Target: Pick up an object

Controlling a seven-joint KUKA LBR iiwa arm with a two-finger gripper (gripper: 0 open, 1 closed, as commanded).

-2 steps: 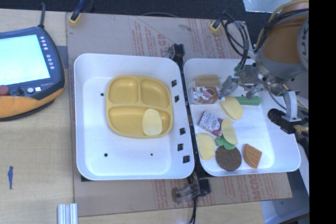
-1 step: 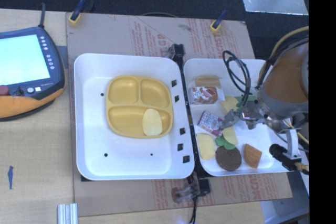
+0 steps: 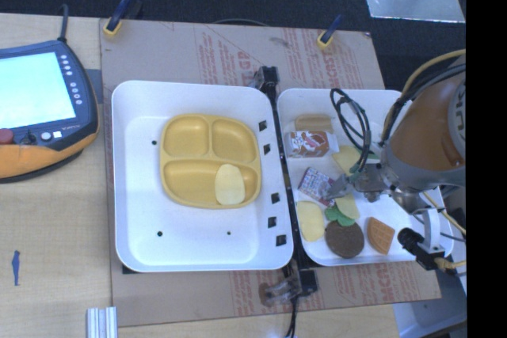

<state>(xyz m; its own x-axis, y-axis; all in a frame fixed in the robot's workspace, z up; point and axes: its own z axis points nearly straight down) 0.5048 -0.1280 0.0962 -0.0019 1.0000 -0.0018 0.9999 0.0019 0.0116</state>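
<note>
Nearest the camera, at 5 o'clock in the right bin (image 3: 317, 259), a row of small items sits along the front wall: a pale yellow piece (image 3: 310, 221), a dark brown round cookie (image 3: 344, 239) just beside it, and an orange-tan waffle-like piece (image 3: 380, 234) at 3 o'clock of the cookie. A green piece (image 3: 347, 210) lies just behind the cookie, touching or overlapping a paler item. The gripper (image 3: 348, 187) is low over the middle of the right bin, close to a small printed packet (image 3: 315, 182) at its 9 o'clock; how its jaws stand cannot be told from this view, and nothing is visibly held. The grey arm with orange band (image 3: 424, 131) enters from 3 o'clock, black cable (image 3: 352, 119) looped above the wrist. Farther back in the right bin: a red-and-white packet (image 3: 309, 143), then a tan bar (image 3: 313, 123) at 12 o'clock of it. In the left bin (image 3: 135, 170), a yellow divided tray (image 3: 207, 158) holds a pale oval piece (image 3: 230, 184) in its front compartment. At far 9 o'clock, a teach pendant (image 3: 40, 107) rests on the bench.
</note>
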